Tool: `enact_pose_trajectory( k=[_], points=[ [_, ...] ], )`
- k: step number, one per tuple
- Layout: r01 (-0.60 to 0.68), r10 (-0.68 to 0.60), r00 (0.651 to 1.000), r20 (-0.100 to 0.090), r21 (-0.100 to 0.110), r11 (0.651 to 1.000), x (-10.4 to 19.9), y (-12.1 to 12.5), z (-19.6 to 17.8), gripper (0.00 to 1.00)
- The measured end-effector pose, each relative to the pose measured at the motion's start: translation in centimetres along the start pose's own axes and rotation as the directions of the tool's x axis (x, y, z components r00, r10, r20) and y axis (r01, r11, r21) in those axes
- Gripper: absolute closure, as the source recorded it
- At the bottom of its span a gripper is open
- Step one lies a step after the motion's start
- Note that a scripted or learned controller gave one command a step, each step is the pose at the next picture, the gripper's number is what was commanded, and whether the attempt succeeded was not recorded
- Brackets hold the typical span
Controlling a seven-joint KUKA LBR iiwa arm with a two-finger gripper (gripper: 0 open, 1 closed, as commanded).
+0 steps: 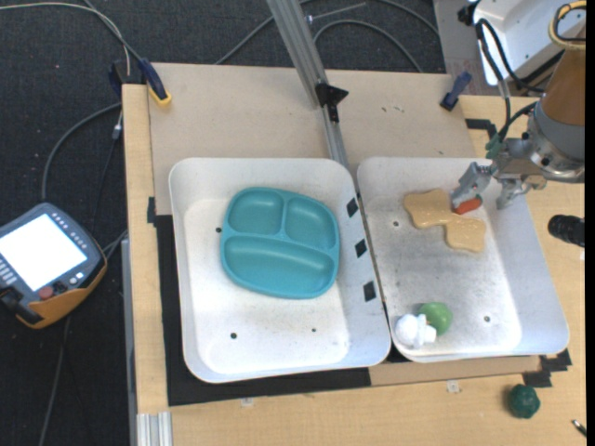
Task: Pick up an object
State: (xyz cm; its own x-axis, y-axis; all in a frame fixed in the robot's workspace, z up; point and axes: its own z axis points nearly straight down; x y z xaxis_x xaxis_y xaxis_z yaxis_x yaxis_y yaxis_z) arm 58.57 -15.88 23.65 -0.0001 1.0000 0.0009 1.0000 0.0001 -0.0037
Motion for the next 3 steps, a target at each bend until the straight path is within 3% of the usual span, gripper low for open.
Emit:
enact_pose_trajectory(
  k=[2,3],
  points=[
    [0.000,0.000,1.000,-0.002,0.003,1.000,0.3,-0.6,10.4,0.00],
    [0.000,0.000,1.000,0.000,-0.005,1.000,0.3,-0.4,8.9,1.00]
  ],
)
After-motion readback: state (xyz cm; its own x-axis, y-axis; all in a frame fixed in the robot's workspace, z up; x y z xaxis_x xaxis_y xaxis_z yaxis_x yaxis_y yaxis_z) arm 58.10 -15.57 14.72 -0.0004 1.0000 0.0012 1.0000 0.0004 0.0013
